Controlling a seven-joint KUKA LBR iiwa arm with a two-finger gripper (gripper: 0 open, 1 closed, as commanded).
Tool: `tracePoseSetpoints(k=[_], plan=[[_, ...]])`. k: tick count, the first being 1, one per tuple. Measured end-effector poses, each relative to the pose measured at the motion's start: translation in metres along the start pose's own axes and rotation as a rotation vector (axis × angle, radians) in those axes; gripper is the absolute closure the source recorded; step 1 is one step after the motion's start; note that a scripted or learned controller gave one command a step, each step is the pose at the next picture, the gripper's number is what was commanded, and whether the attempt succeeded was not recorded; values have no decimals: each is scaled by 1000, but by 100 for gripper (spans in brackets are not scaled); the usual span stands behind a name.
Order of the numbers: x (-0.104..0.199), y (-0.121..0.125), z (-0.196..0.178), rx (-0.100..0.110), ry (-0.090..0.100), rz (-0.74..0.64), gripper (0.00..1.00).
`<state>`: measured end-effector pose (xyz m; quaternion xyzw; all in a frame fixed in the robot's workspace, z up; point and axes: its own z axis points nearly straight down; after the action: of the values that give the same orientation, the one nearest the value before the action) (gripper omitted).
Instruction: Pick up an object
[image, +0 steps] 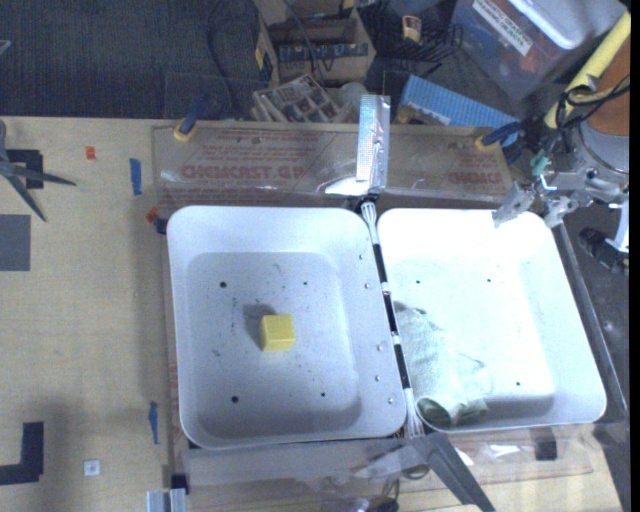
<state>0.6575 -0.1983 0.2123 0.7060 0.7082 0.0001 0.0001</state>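
Observation:
A small yellow block (278, 332) lies on the floor of the left bin (200, 240), a little left of its middle. A rolled pale green-white cloth (445, 375) lies in the right bin (520, 290), along its left wall and down to the front corner. My gripper (530, 200) hangs over the back right corner of the right bin, well away from both objects, and I see nothing in it. The arm (600, 60) rises out of view at the top right.
A clear plastic panel (270, 165) and an upright metal strip (373, 145) stand just behind the bins. Cables and boxes crowd the floor beyond. Wooden bench top (80, 300) stretches to the left of the bins.

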Motion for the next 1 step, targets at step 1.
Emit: tracePoseSetpoints(k=[1], plan=[[26,-24,117,-5,-2,-154,0]])
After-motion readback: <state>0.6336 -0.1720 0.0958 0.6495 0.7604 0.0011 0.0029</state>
